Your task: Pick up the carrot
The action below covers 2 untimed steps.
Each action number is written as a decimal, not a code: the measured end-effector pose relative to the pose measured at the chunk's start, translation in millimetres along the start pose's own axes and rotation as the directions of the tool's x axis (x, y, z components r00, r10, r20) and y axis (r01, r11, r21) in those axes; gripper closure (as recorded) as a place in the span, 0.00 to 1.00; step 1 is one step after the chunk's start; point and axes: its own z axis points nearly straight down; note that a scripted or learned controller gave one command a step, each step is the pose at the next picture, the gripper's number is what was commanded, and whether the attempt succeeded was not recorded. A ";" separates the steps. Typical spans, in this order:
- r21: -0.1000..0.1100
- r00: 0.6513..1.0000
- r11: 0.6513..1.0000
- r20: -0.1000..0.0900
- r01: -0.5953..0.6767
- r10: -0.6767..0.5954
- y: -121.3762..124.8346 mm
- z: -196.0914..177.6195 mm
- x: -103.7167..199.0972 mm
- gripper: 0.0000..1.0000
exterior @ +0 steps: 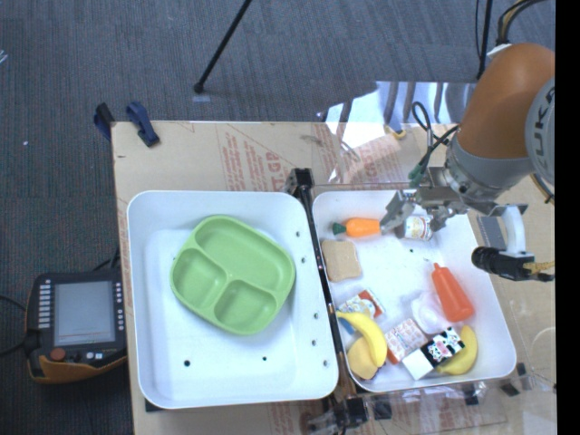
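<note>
My hand [415,220] sits over the far end of the right bin [504,333], just right of the carrot [361,227]. Whether it is open or closed I cannot tell from this slanted view; dark parts and a pale round piece crowd the tip, and nothing reads clearly as being held.

The carrot lies on its side on the bin floor near the far left corner, orange body pointing right toward my hand, green stub pointing left at the bin wall. A tan slice of bread [342,260] lies just beside it on the near side, apart from it as far as I can see.

To do this well I judge I should shift left until the hand is centred over the orange body, not its tapered tip, and turn the wrist so the grip closes across the carrot's short width. I would come straight down, mindful that the bin wall is close. The orange bottle [450,294], bananas [364,338] and small packets [404,338] sit well apart, toward the near end. The green tray [233,275] rests in the left bin [154,333].
</note>
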 end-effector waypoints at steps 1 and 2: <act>0.010 0.941 0.941 0.002 -0.338 0.338 40.9 137.8 -37.2 0.00; 0.014 0.828 0.828 0.012 -0.561 0.561 39.2 149.6 -8.9 0.00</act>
